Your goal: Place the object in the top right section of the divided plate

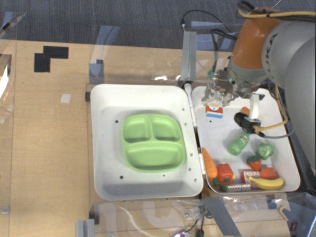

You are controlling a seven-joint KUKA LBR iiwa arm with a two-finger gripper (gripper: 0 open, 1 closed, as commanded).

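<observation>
Pale wooden worktop (44,147) at the far left, smooth, with a black stepped mark. Next, the left bin (101,132), glossy white with rounded corners, and in it the divided plate (153,142), matte lime-green plastic, rounded square, two small sections above one wide one. Over to the right bin (291,174): a small white carton with a red and blue label (214,111) lies near its upper left, directly beneath the hand (217,92). The arm comes in from the upper right, orange band over grey shell, wrist pointing down. Released or clenched? Too cluttered to tell. Below lie a carrot (210,164), a green bottle (238,144), a banana (267,182).
</observation>
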